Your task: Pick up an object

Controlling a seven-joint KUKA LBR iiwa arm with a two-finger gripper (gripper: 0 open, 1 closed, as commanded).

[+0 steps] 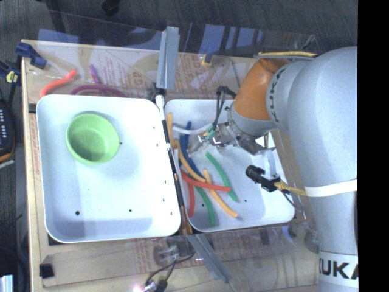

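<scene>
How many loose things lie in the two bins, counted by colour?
Green bowl, left bin: 1
Green strips, right bin: 2 told apart
Red strips: 2
Yellow or orange strips: about 3, overlapping
Blue strips: about 2, partly under the tool
Total: about 10

Big chunky grey arm (322,126) with smooth rounded casing, an orange band (252,93) near the wrist, and white KUKA lettering (337,267) at the lower right. A pale strap wraps the casing, and a small black connector with a yellowish cable sticks out below.
</scene>
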